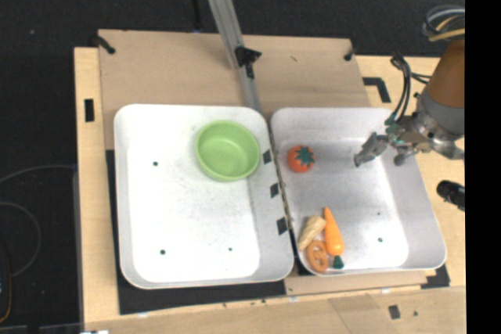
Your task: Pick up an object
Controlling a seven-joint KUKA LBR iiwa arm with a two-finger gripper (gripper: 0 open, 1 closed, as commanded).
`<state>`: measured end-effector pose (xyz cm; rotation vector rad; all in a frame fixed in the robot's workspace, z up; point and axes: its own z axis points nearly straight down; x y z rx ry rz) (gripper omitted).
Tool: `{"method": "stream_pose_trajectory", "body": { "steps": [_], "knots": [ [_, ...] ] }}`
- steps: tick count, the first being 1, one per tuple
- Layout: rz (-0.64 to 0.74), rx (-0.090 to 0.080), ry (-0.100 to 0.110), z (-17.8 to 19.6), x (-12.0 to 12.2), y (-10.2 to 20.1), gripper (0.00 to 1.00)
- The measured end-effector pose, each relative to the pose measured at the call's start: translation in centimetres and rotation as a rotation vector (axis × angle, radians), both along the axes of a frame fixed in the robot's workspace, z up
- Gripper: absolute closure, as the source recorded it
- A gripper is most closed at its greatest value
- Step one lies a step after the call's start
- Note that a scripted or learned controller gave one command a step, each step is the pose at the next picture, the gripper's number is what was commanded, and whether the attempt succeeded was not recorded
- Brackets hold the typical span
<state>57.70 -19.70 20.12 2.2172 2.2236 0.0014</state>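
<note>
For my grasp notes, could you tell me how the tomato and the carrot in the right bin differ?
The tomato is round and red-orange with a green top; the carrot is long, tapered and orange. The tomato sits alone near the bin's left wall, while the carrot lies lower down, pressed against other small items. The tomato is nearer the gripper. Both lie in the right bin, ungrasped.

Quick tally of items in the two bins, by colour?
Green: 1, bowl in the left bin
Red-orange: 1, tomato
Orange: 2, carrot, round slice
Beige: 1, pale piece
Total: 5
</note>
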Motion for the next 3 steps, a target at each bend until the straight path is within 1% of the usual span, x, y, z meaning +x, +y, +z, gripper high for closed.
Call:
{"method": "stream_pose_trajectory", "body": {
  "steps": [1, 2, 3],
  "knots": [
    [0.000, 0.000, 0.000, 0.0, 0.0, 0.0, 0.00],
    [-0.004, -0.001, 0.004, -6.1, 0.1, -0.3, 0.00],
    [-0.005, -0.002, 0.003, -10.2, 0.0, -0.5, 0.00]
  ]
}}
